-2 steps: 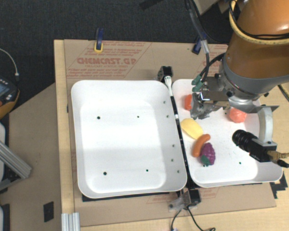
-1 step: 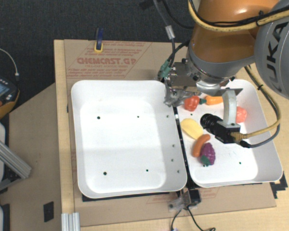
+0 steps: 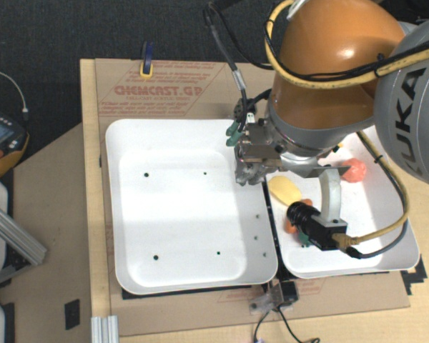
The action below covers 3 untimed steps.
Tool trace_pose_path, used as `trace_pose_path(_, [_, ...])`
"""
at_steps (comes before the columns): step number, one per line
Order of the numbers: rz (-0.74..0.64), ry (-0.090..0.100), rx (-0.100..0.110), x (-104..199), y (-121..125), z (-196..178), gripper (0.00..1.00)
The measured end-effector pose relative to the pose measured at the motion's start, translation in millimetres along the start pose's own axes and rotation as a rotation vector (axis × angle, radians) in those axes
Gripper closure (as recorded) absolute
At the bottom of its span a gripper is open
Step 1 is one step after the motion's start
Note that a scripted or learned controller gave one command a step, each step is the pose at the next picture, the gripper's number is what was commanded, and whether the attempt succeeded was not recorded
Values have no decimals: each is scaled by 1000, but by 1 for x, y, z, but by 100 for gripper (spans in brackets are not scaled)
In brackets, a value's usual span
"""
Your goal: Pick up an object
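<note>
A: Well, how far along was the pick, starting with the big things?

B: The grey KUKA arm with the glossy orange dome [image 3: 336, 56] was leaning in from the right and covering much of the right-hand shallow white plastic bin [image 3: 390, 252]. Under both bins lay a brown printed cardboard sheet [image 3: 164, 84]. The left-hand shallow white plastic bin [image 3: 179, 206] showed its bare floor with a few dark dots.

A: And the metal two-finger gripper?

B: The gripper [image 3: 252, 164] sat low over the seam where the two bins met, at the right bin's inner edge. Whether it was wide or narrow I could not tell – the wrist and cabling hid it. I saw nothing clearly in its grasp.

A: So where were the candidates?

B: All in the right bin. A rounded pale yellow object [image 3: 284, 189] lay just beside the gripper, to the right and a little below it. A soft-looking pink-red lump [image 3: 354, 171] lay farther right, well apart. Lower down was a black block with a yellow cable [image 3: 319, 229], which I took for part of the arm's rig, and a small orange piece [image 3: 293, 226] touched it.

A: Your judgement, then?

B: The approach looked done, but the grasp and the lift were not yet shown – every object I could make out rested on the bin floor. The yellow one seemed the likeliest target.
</note>
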State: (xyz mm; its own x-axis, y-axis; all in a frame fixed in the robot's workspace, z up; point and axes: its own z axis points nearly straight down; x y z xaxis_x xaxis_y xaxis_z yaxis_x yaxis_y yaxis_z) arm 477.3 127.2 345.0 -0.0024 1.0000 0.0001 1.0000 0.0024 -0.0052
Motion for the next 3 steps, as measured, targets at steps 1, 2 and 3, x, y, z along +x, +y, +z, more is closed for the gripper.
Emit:
trace_pose_path(1, [-2,5,-18,26,2,-101,100])
trace_pose_path(2, [4,-2,0,20,1,-65,100])
trace_pose_path(3, [0,-2,0,54,39,-23,100])
